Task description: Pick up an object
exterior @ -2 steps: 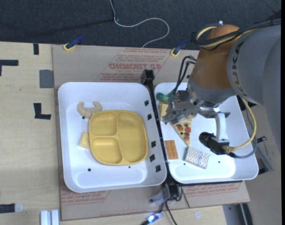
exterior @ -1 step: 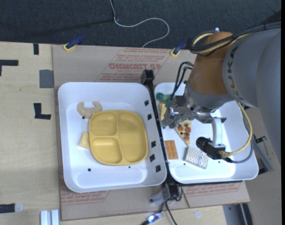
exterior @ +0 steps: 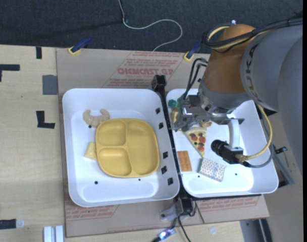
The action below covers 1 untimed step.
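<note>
My gripper point(exterior: 186, 119) reaches down into the right bin point(exterior: 254, 183), at its left side, just above a toy pizza slice point(exterior: 198, 139). Its fingers are lost in the dark metal parts, and I see nothing held. An orange cracker-like block point(exterior: 184, 161) lies at the bin's left wall. A patterned square packet point(exterior: 212, 169) rests near the bin's front. A small teal object point(exterior: 172, 103) shows at the bin's back left, beside the gripper.
The left bin point(exterior: 78, 185) holds a yellow divided plate point(exterior: 127, 146), a tan curved piece point(exterior: 95, 117) behind it and a pale yellow wedge point(exterior: 90, 150) at its left. The arm's grey and orange body covers the right bin's back. A black cylinder point(exterior: 225, 150) sticks out over the bin.
</note>
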### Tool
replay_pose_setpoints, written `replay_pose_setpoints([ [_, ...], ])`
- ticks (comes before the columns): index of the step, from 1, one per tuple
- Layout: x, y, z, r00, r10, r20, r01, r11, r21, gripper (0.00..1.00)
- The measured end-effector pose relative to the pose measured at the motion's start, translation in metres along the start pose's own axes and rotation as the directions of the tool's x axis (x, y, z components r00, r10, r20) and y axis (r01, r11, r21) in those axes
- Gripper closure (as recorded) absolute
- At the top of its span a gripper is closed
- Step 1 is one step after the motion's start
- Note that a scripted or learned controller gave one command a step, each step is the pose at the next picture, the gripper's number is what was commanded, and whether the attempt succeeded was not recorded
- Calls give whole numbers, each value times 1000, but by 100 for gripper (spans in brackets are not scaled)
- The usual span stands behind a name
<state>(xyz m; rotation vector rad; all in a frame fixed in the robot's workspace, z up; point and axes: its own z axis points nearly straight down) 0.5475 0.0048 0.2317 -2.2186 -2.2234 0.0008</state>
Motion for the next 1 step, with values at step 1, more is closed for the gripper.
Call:
replay_pose_setpoints([
  [1, -10, -7, 16, 1000, 3, 1, -3, 1000, 3, 100],
])
